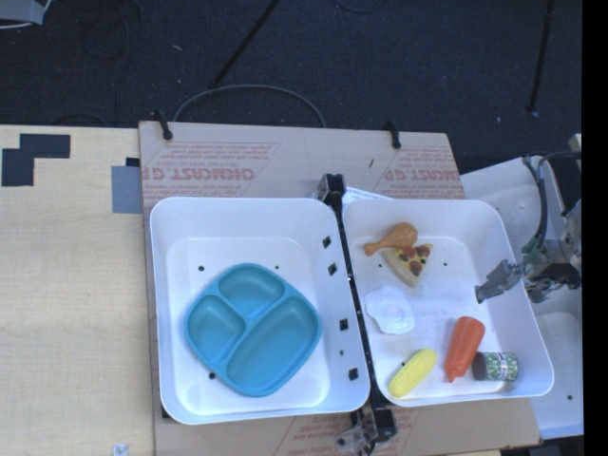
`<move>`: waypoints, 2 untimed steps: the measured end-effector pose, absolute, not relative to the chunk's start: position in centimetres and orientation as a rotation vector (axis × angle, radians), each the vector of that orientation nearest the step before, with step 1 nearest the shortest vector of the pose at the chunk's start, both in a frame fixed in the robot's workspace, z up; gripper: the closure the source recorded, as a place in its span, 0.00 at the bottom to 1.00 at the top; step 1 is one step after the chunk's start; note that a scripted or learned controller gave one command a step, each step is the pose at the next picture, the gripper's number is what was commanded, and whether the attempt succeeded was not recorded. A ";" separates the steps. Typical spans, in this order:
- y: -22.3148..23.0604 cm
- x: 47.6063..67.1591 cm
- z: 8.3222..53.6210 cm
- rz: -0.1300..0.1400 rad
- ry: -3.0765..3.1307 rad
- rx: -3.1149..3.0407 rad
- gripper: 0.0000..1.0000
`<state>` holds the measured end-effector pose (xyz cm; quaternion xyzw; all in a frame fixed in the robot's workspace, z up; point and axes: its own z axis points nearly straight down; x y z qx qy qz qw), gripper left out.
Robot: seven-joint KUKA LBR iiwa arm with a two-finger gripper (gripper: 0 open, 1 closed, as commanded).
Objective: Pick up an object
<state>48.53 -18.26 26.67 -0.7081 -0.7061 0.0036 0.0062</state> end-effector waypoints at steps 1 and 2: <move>-18.3 48.7 27.2 0.002 -2.219 -2.219 0.00; -18.1 47.8 21.3 0.005 -2.216 -2.216 0.00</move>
